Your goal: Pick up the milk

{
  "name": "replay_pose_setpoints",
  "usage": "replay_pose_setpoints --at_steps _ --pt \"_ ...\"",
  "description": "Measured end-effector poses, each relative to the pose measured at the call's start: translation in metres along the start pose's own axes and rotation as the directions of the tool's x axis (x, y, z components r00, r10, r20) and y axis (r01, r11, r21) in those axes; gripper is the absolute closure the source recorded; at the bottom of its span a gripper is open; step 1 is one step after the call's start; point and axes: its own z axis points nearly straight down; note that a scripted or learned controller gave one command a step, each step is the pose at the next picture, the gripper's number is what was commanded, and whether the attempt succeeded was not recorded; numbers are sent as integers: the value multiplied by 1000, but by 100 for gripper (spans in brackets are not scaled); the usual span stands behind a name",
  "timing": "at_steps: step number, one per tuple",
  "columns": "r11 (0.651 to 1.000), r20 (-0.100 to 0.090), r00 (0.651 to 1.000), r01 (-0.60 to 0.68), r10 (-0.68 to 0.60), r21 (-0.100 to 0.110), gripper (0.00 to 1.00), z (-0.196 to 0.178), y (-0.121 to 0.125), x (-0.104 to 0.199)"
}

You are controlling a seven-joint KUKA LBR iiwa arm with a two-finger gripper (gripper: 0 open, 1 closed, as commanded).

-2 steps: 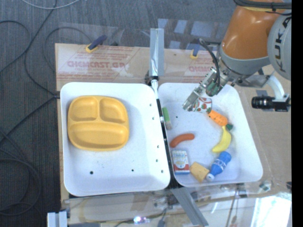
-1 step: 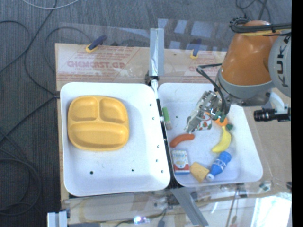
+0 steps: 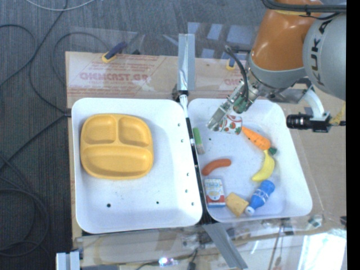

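A small white carton with red and green print, which looks like the milk (image 3: 233, 124), lies at the back of the right bin (image 3: 292, 167). My gripper (image 3: 226, 116) hangs at a slant right over it, its tip at the carton's left side and touching or nearly touching it. The arm's orange band sits above and to the right. I cannot make out whether the carton is between the fingers.
In the right bin lie a carrot (image 3: 257, 138), a banana (image 3: 264, 167), a blue bottle (image 3: 261, 194), a sausage (image 3: 216, 165), a red and white box (image 3: 214, 191), a cheese wedge (image 3: 237, 203) and a green stick (image 3: 197, 139). A yellow divided plate (image 3: 116, 146) lies in the left bin (image 3: 140, 207).
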Motion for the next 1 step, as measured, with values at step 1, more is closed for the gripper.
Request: replay_pose_setpoints --at_steps 1 --pt "978 -1 978 209 -209 1 100 35 -7 19"
